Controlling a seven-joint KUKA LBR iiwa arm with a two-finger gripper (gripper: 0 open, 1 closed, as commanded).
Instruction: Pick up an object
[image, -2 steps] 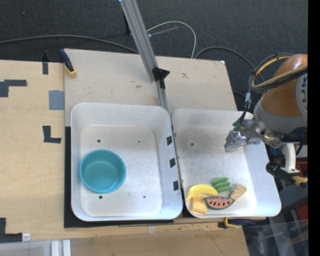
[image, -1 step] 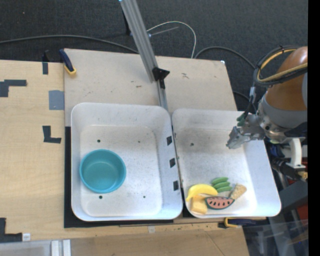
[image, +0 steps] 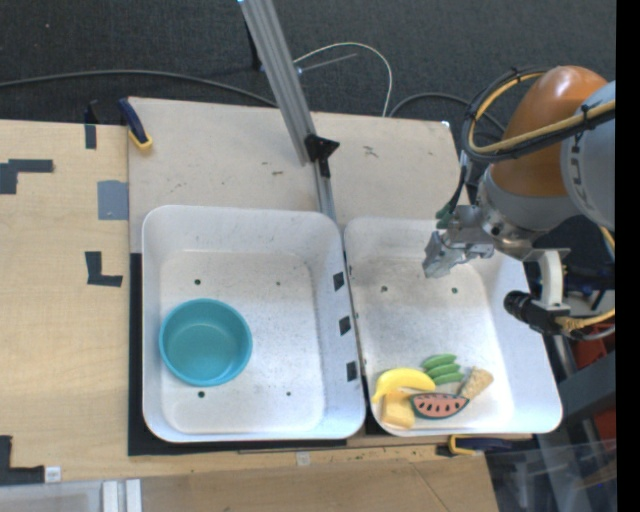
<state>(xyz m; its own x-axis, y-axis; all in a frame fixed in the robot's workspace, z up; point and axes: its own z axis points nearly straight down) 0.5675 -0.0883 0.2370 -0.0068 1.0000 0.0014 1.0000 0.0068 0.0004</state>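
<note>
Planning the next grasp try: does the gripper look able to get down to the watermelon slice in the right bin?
Probably yes. The gripper hangs over the right bin, nothing between. The watermelon slice lies uncovered, though crowded by the banana.

Yellow clamp (image: 137, 128) at bench corner, grey metal pole (image: 290, 85) slanting, black cables (image: 340, 60) behind

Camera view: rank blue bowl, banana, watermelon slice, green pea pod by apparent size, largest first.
1. blue bowl, clearly largest
2. banana
3. watermelon slice, close to the banana, so that order is unsure
4. green pea pod, smallest
</note>
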